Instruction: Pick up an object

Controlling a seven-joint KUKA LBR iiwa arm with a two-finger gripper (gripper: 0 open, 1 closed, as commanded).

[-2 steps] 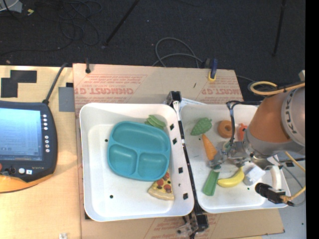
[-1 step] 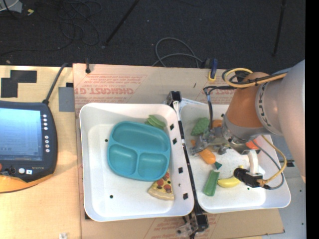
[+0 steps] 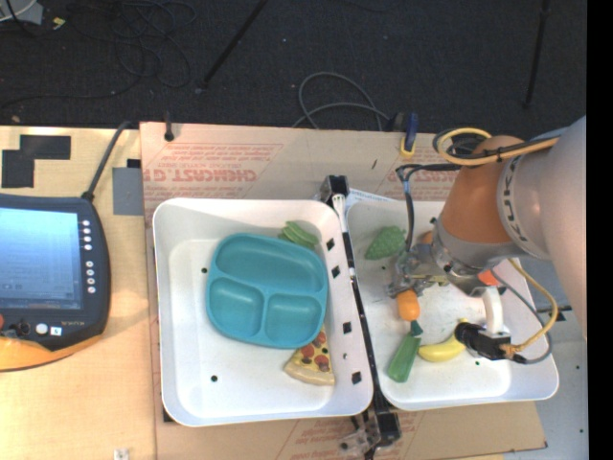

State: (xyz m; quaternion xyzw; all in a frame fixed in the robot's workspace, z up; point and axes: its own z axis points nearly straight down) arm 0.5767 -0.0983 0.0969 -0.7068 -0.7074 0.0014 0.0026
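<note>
The gripper (image 3: 414,278) hangs low in the right bin (image 3: 536,381), just above the orange carrot-like toy (image 3: 409,306), but the wrist hides the tips, so I cannot tell how the hand stands, and nothing is seen held in it. The orange toy lies near the middle of the right bin. Just below it is a green toy vegetable (image 3: 403,357), to the lower right of it a yellow banana (image 3: 441,351), and to its upper left a green leafy piece (image 3: 387,242). I judge the orange toy to be a light, stiff, hollow plastic with a smooth and rather slippery skin, not fragile; the best hold seems to be across its thick middle, because the rounded ends could slip out. In the left bin (image 3: 182,372) there is a teal divided tray (image 3: 268,290) with a pizza slice toy (image 3: 312,361) beside its lower right corner. On the cardboard (image 3: 220,166) behind the bins some red printed writing stands upside down, and I cannot read it surely.
</note>
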